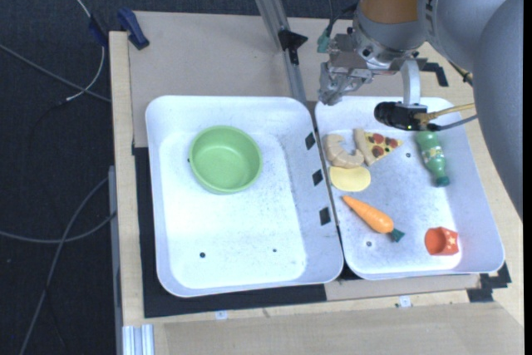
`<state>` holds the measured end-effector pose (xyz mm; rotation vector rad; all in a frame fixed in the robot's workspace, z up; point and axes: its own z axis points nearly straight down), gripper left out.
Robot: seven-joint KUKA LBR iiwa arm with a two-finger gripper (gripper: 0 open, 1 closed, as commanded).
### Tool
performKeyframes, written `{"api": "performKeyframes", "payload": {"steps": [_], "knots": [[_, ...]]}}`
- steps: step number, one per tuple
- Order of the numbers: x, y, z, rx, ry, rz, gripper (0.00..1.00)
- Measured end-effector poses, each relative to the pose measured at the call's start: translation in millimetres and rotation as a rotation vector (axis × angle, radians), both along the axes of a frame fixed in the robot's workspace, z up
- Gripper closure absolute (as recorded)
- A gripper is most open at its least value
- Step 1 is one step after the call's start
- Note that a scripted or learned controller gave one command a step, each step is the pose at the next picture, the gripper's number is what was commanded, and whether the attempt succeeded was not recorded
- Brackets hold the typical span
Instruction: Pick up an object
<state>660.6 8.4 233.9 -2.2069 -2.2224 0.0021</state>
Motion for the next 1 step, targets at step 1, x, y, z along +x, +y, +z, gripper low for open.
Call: {"api": "performKeyframes", "payload": {"steps": [1], "knots": [[-6.3, 56.1, -5.8, -0.002, 0.003, 0.0, 1.0]]}}
